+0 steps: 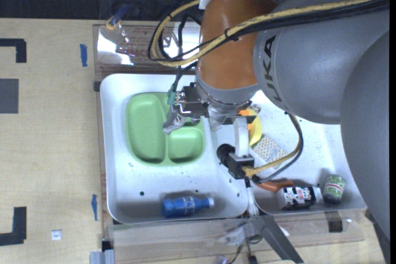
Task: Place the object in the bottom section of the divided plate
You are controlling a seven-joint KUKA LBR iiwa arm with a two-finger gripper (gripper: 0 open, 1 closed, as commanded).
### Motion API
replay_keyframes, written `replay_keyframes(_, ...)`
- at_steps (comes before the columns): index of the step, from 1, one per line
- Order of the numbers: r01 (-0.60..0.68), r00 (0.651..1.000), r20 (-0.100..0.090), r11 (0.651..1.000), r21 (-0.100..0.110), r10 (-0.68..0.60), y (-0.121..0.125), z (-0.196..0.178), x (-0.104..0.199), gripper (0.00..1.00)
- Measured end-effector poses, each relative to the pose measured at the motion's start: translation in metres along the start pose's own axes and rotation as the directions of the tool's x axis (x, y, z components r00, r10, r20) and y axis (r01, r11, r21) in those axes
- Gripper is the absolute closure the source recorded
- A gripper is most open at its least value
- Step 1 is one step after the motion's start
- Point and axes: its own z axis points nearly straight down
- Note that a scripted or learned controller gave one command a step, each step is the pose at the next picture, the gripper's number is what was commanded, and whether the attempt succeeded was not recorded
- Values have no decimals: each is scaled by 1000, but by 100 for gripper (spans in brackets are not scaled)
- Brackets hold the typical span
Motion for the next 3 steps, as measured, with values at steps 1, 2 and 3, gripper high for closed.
replay_keyframes(1, -3, 1000, 1, 1000, 3, 3, 0, -8, -1, 100)
replay_keyframes(2, 18, 1000, 0, 1000, 0, -18, 13, 78, 21, 100)
replay_keyframes(3, 18, 1000, 0, 1000, 0, -18, 13, 78, 20, 0)
